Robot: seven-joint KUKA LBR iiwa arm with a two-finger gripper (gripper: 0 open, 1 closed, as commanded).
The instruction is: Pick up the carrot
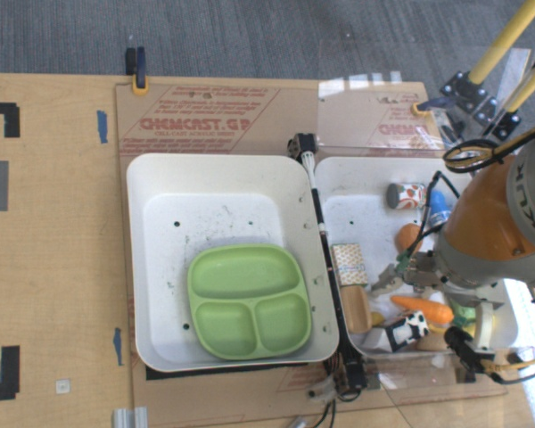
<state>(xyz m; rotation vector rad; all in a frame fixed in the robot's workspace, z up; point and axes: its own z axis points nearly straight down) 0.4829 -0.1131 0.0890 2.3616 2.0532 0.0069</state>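
Note:
The carrot [425, 308] is orange and lies flat near the front of the right bin [366, 205], pointing right. My gripper [394, 272] hangs just above and to the left of it, apart from it. It stands open with nothing between its fingers. The grey arm with its orange band [481, 226] covers the right part of that bin.
Around the carrot lie a black-and-white toy cow [408, 330], a wooden block [355, 309], a patterned packet [349, 264], a round orange item [408, 236], a small can [406, 194] and a blue item [439, 209]. The left bin [160, 203] holds a green divided plate [248, 300].

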